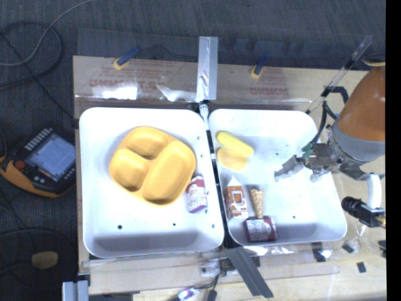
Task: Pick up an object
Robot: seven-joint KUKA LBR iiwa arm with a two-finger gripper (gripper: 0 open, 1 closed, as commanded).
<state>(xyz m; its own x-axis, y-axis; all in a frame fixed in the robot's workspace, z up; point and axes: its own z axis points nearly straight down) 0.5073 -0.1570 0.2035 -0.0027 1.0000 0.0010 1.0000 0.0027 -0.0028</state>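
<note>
Claw (pixel 289 168) hangs over bare floor of right white bin (pixel 326 227); how far open, cannot tell; nothing visibly held. Judged approach step. Nearest candidates: yellow banana-shaped plastic toy (pixel 234 144), small brown carton (pixel 236 200), dark red jar (pixel 260 229). Next: move left, descend. Left white bin (pixel 100 231): big yellow cushion-like object (pixel 152 163). Wooden counter (pixel 94 74), dark carpet beyond.

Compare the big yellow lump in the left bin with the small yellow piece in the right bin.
The lump is far larger than the small piece, covering much of the left bin. The lump is a deeper orange-yellow; the piece is paler lemon. The lump has three rounded lobes; the piece looks like a short bar lying over a flatter part. The lump sits mid-bin; the piece lies near the right bin's upper left corner. Both look smooth.
</note>
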